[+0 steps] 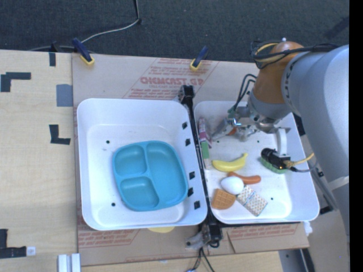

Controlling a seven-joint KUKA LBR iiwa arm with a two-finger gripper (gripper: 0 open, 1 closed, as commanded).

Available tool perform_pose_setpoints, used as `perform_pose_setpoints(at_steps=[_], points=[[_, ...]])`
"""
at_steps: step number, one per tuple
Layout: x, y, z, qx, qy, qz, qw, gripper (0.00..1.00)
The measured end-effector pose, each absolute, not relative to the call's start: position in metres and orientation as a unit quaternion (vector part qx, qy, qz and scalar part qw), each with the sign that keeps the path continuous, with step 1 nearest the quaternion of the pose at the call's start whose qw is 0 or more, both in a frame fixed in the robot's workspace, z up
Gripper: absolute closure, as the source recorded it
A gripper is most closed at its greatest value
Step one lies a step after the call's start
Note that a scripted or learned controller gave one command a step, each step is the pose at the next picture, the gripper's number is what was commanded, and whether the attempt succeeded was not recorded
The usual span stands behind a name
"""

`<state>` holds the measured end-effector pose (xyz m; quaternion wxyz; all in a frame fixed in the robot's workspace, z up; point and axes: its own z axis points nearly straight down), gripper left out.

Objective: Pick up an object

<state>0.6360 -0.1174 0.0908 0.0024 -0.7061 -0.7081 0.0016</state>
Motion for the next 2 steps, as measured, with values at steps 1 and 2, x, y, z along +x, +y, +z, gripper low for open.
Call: perform_pose_setpoints(at_steps=[1,2], points=[[0.6649,-0.1060,0.0837,-0.708,-0.706,0.0119,0.000,0.00],[0.6677,-0.0983,0.0905,-0.706,-0.708,0.0052,0.001,1.00]])
